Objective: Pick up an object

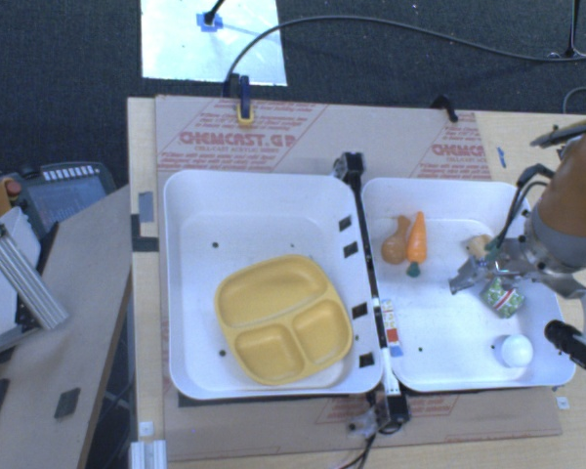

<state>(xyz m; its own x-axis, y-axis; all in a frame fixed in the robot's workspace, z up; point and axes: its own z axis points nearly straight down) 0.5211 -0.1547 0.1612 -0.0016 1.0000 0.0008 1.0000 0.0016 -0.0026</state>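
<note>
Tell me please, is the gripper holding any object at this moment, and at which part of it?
It cannot be told. The gripper is low in the right bin, just beside a green and white object, but no object shows between its fingers.

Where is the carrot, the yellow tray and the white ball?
carrot [417,238]: camera view, middle of its orange body.
yellow tray [273,297]: camera view, floor of its big compartment.
white ball [515,351]: camera view, centre of the ball.

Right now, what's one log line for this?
arm: over right bin | tool: low, by green-and-white object | carrot, white ball: lying loose | yellow tray: left bin
</note>
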